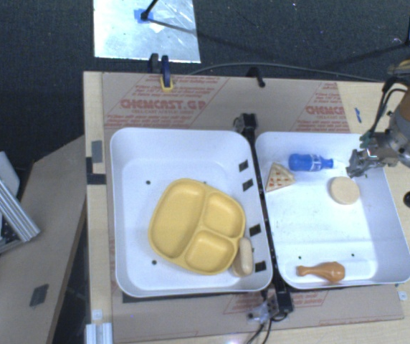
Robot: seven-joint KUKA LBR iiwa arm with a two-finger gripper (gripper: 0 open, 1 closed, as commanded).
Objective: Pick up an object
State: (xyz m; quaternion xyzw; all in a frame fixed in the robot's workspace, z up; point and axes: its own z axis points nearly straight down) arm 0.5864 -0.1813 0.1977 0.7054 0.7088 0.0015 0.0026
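The right bin holds a blue bottle lying on its side, a toy pizza slice, a pale round disc and a brown toy drumstick. My gripper hangs over the bin's far right part, just above and right of the disc and right of the bottle. Nothing shows between its fingers. The arm comes in from the right edge. In the left bin lie a yellow divided tray and a beige bread-like piece against the tray's right corner.
A black divider strip runs between the two bins. A brown board lies under both. A clamp sits at the board's far edge. A metal frame stands at the left.
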